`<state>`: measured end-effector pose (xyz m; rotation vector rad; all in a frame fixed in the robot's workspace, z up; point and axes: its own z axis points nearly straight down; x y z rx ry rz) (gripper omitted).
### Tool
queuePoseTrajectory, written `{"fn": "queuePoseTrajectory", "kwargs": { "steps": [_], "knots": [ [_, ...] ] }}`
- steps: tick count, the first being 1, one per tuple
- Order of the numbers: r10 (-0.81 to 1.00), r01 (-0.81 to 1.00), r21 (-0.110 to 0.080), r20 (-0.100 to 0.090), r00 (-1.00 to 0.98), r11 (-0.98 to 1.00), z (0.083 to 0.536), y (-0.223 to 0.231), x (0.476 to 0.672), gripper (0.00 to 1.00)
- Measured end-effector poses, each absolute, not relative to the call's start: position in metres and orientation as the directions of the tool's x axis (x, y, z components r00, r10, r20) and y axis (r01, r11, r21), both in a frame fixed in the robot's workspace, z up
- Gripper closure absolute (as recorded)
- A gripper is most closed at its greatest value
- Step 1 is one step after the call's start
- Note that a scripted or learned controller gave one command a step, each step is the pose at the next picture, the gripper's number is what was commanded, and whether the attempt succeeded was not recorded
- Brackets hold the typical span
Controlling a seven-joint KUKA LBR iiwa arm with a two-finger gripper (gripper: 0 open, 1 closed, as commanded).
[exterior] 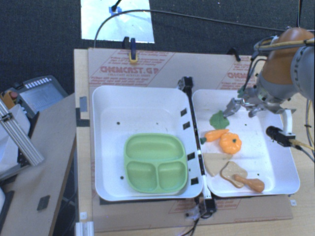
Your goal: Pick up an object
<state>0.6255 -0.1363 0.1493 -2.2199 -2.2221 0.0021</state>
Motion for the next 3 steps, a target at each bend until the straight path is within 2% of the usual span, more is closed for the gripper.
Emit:
{"fn": "queuePoseTrajectory", "kwargs": {
  "steps": [1,2,3],
  "knots": [
    [1.000,1.000,-0.001,0.000,-0.001,0.001,0.091,-0.140,0.632,0.00],
    [1.000,1.000,0.005,-0.001,-0.001,0.001,0.105,-0.140,0.634,1.00],
    [1.000,1.000,0.006,-0.001,0.000,0.000,0.149,-0.142,0.632,1.00]
  ]
}}
